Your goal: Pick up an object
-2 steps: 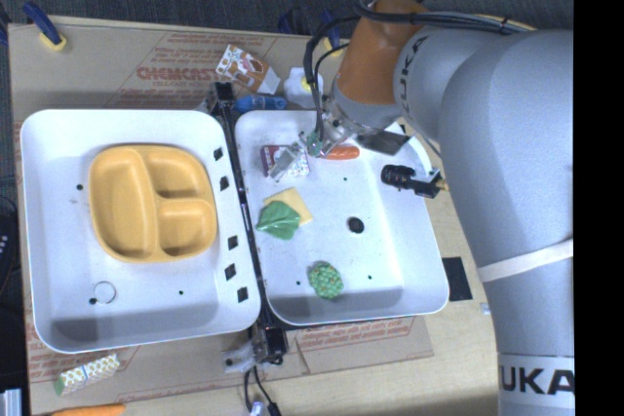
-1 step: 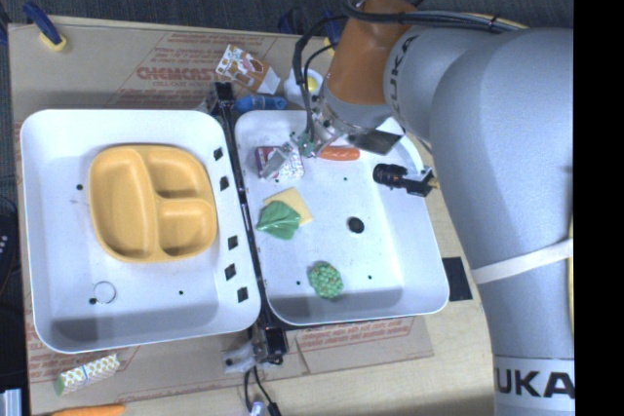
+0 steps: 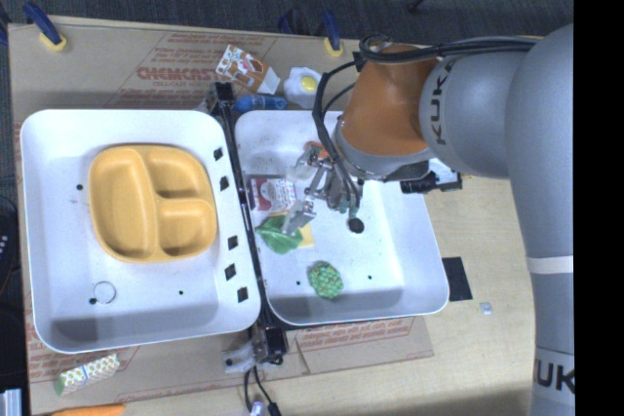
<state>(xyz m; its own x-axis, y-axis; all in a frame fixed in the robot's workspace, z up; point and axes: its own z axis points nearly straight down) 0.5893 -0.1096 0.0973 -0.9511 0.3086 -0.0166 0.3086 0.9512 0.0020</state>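
**Ana:** Nearest the lens is the grey arm (image 3: 507,112), with its orange band (image 3: 385,107) hanging over the right bin (image 3: 421,253). What is under it?

**Ben:** The gripper (image 3: 327,190) sits low inside the right bin, toward that bin's left half. Metal parts and a dark knob show below the orange band, but whether the fingers are spread or clenched I cannot tell; the wrist hides too much of them.

**Ana:** And the things to pick?

**Ben:** A crumpled packet with red print (image 3: 268,193) lies just left of the gripper, near the bin's left wall. A green leafy piece (image 3: 278,237) lies below the packet, with a small yellow bit (image 3: 303,231) touching its right side. A round green textured ball (image 3: 326,280) rests apart from those, closer to the bin's near wall. Nothing I can see sits between the fingers.

**Ana:** The other bin?

**Ben:** The left bin (image 3: 58,297) touches the right bin along a black strip, and it carries a yellow divided tray (image 3: 153,202) in its middle.

**Ana:** Anything outside the right bin?

**Ben:** Beyond its far wall, on the tabletop (image 3: 127,63), lie a small printed carton (image 3: 240,66), a blue item (image 3: 261,101) and a yellow-and-white item (image 3: 304,83). Off the left bin's near corner lies a small patterned wrapper (image 3: 88,372).
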